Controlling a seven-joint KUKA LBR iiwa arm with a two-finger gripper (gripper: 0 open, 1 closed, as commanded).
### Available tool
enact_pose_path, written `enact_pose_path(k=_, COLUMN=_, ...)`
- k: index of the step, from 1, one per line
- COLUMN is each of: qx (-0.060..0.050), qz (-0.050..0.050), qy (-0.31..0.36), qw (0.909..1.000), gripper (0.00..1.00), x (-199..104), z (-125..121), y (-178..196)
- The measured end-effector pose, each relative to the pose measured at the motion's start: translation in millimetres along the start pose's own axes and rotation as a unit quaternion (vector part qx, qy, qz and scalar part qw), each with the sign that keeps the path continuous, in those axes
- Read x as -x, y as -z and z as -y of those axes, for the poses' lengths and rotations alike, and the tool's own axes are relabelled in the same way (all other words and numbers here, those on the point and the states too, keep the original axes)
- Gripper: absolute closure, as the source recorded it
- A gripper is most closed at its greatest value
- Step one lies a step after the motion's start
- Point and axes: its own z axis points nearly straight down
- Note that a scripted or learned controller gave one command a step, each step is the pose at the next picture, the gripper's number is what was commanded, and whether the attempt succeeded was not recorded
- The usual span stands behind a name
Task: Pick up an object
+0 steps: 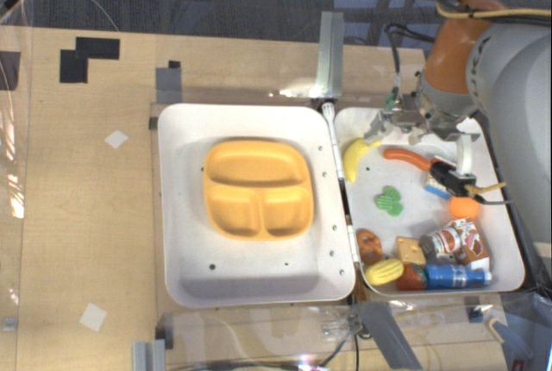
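Observation:
My gripper (pixel 399 121) hangs over the back of the right bin (pixel 509 270), just above and between a yellow banana (pixel 354 159) and an orange carrot (pixel 407 158). Nothing shows as held in it. Further forward lie a green leafy toy (pixel 389 201) and an orange ball (pixel 464 207). Along the front edge are a printed can (pixel 454 242), a blue bottle (pixel 457 277), a red tomato (pixel 412 278), a yellow lemon (pixel 384 273), a tan cracker (pixel 410 250) and a brown piece (pixel 369 245).
The left bin (pixel 177 214) holds a yellow divided plate (pixel 257 188). A metal post (pixel 331 54) stands behind the divider between the bins. The grey arm (pixel 517 76) fills the right side above the right bin.

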Motion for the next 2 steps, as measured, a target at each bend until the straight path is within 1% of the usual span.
enact_pose_path(k=1, qx=0.004, qz=0.001, qy=0.004, qw=1.0000, gripper=1.00, x=-0.6, z=-3.1, y=13.6)
enact_pose_path(k=2, qx=0.003, qz=0.001, qy=0.005, qw=1.0000, gripper=0.00, x=-1.0, z=-2.8, y=12.8)
